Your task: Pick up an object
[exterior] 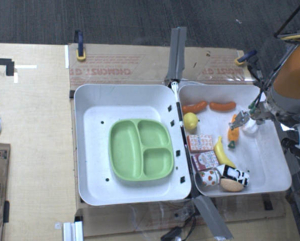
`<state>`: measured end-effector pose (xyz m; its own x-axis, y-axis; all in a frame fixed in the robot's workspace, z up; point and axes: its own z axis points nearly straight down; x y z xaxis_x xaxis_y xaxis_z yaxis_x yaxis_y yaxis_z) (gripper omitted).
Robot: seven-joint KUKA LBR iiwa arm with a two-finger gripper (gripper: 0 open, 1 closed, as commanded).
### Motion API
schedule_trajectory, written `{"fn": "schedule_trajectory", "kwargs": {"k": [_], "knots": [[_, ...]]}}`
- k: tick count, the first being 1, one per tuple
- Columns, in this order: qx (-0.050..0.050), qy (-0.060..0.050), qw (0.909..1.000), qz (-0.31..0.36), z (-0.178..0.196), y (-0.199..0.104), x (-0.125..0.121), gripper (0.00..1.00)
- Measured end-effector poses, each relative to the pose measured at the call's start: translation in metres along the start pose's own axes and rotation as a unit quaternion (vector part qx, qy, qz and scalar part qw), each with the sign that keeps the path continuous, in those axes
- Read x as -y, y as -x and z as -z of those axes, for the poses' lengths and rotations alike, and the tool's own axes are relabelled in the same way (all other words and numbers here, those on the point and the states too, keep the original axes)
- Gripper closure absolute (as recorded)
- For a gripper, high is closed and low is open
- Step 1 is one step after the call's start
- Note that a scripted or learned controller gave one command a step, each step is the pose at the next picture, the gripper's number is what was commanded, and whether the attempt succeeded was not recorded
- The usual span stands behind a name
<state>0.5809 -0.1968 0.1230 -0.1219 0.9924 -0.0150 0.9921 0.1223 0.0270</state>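
The arm entered from the right, and its gripper [247, 118] hung over the far right part of the right bin [270, 182]. Whether it was wide or narrow could not be told, since the metal parts blurred against the white floor.

Just left of the gripper lay a carrot [233, 133], its orange body running far to near with the green end pointing near; touching or apart could not be told. Along the far side two sausages lay end to end, long axes running left to right: one [195, 107] towards the left wall, the other [223, 105] nearer the middle. A lemon [190, 121] sat close to the left wall.

The near left of that bin was crowded. Two red-and-white packets [200, 143] [205, 160] lay one behind the other, and a banana [222, 152] curved beside them, running far to near. At the near edge sat a spotted cup [208, 177], a black-and-white toy [235, 174] and a tan bread roll [232, 185]. Bare floor remained along the right wall and the near right corner.

The left bin [89, 134] held a green divided plate [141, 149] in the middle, with bare white floor all around it.
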Motion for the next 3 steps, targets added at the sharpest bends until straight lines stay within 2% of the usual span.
{"fn": "schedule_trajectory", "kwargs": {"k": [1, 3], "knots": [[0.006, 0.008, 0.9999, -0.013, -0.011, -0.006, 0.0, 0.0], [0.004, 0.008, 0.9986, -0.052, -0.011, -0.025, 0.012, 0.0]]}}
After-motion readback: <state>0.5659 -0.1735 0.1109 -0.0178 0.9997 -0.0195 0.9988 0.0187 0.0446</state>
